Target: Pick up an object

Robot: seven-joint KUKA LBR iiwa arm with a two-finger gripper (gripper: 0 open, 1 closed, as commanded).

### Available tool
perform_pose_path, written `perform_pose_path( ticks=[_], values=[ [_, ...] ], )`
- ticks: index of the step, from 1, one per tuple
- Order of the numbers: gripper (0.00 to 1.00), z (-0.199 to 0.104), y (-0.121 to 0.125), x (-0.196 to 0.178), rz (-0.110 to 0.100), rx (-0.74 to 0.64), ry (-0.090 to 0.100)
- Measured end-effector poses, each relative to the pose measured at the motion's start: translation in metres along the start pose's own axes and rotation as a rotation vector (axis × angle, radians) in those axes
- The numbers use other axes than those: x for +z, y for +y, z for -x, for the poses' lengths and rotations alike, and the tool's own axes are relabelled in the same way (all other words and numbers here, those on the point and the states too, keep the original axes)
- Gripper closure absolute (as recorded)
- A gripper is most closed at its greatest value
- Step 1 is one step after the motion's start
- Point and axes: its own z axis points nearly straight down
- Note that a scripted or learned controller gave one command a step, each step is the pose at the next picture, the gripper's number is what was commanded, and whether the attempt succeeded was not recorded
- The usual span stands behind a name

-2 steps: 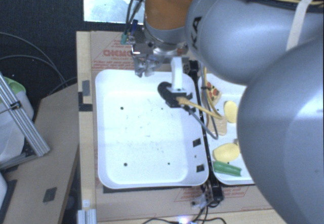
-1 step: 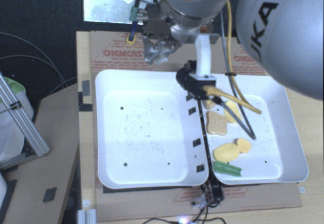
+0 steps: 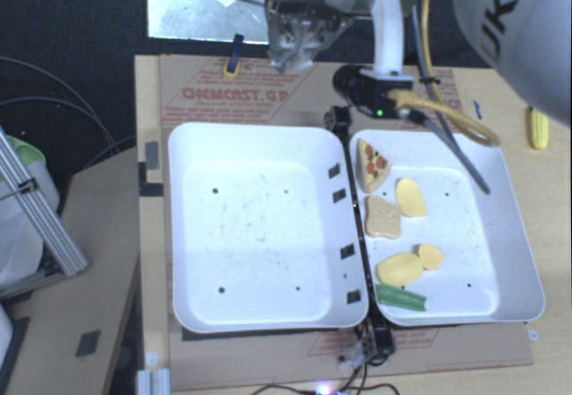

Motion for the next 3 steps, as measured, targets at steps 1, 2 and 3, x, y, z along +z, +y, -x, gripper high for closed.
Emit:
perform_pose_path(
  ticks=[1, 2, 3],
  values=[
    [1.0, 0.056, -0.045, 0.119, -0.022, 0.009, -0.009],
    [1.0, 0.151, -0.05, 0.067, -0.002, 0.013, -0.005],
    [1.0, 0.145, -0.05, 0.059, -0.003, 0.0, -0.003]
  ],
)
